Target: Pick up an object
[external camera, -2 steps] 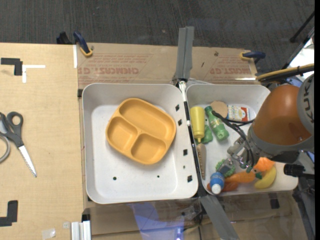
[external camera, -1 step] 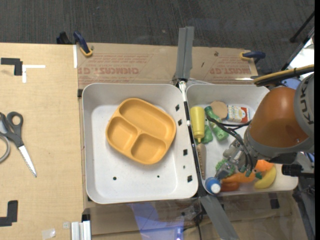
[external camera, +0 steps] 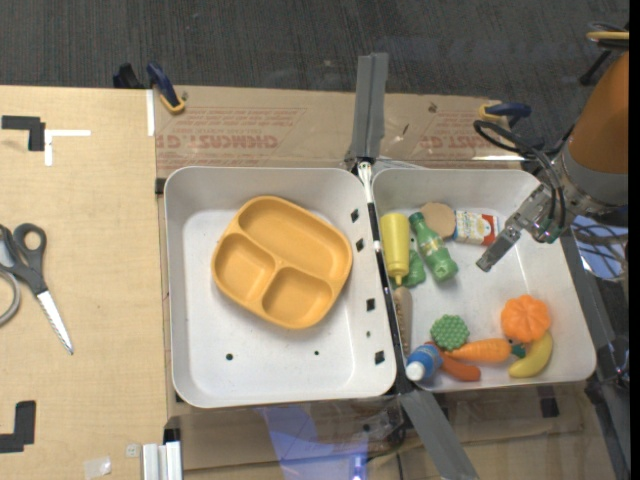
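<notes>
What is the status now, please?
Tool above right bin, holding nothing seen. Toys untouched: green bottle, carrot, banana. Path clear.

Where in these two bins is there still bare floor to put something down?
Left bin: bare floor along its near and left walls, around the yellow divided plate. Right bin: a bare patch mid-floor, between the green bottle and the orange. Its near edge is crowded.
</notes>
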Action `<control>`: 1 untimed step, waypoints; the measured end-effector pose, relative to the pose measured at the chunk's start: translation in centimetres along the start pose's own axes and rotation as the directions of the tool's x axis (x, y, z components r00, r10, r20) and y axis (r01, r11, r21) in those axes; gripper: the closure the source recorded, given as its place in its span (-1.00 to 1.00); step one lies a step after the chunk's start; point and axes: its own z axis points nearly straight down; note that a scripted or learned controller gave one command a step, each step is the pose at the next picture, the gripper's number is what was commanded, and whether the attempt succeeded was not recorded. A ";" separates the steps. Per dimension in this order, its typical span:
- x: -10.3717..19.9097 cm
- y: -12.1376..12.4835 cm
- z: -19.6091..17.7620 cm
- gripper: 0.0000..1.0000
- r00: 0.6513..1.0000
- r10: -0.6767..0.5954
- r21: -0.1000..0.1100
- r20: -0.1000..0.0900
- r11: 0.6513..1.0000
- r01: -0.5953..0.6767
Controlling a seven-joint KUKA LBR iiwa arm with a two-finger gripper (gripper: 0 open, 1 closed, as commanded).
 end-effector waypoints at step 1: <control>-1.3 -6.3 11.8 -1.00 0.994 -0.108 -0.001 0.000 0.994 0.108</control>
